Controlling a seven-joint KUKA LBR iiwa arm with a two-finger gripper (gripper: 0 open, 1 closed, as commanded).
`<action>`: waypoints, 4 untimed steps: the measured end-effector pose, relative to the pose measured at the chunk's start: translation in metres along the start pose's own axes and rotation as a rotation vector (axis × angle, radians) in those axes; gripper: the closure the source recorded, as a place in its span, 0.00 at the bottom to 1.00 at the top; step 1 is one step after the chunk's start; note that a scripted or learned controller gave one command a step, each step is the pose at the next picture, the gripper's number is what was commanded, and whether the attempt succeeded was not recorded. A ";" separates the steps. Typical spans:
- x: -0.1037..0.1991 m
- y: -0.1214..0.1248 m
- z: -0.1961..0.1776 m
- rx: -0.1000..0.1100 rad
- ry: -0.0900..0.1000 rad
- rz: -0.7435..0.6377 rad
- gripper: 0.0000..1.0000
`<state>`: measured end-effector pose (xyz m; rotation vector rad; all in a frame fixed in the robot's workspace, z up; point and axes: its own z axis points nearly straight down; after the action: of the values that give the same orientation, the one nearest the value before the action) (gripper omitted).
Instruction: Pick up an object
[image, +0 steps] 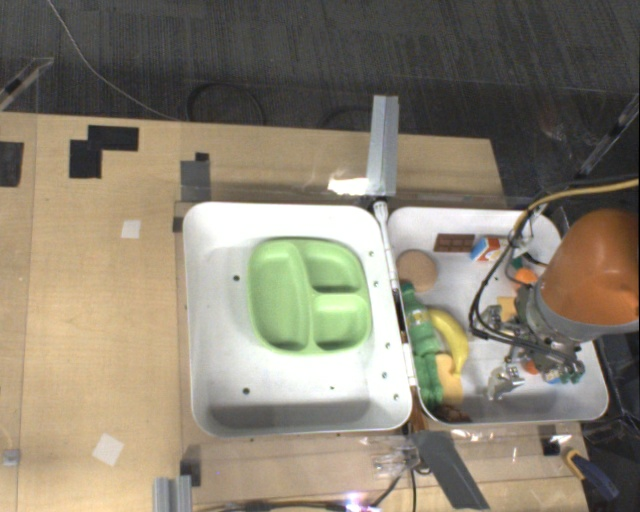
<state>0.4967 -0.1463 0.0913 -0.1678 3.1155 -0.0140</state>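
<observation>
Likely target: banana (451, 335), lying in the right bin (590, 405) just left of the jaws (508, 378), beside green toy pieces (427, 350). Probably light, firm, smooth-skinned and curved, so prone to roll; best taken across the middle of its length. Jaws low over the bin floor, apparently slightly parted, nothing visible between them, touching no object as far as can be judged. Green divided plate (305, 295) well off left in the other bin.

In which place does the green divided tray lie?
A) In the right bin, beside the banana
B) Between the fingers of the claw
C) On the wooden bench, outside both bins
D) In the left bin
D: the green divided tray lies flat in the left bin, while the banana is in the right bin.
</observation>
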 end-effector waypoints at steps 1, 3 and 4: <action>-0.005 0.059 -0.001 -0.007 0.004 -0.087 0.00; -0.097 -0.057 -0.059 -0.010 0.004 -0.771 0.00; 0.002 -0.056 0.001 -0.009 0.003 -0.804 0.00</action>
<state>0.5011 -0.2020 0.0903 -1.3779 2.8092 -0.0128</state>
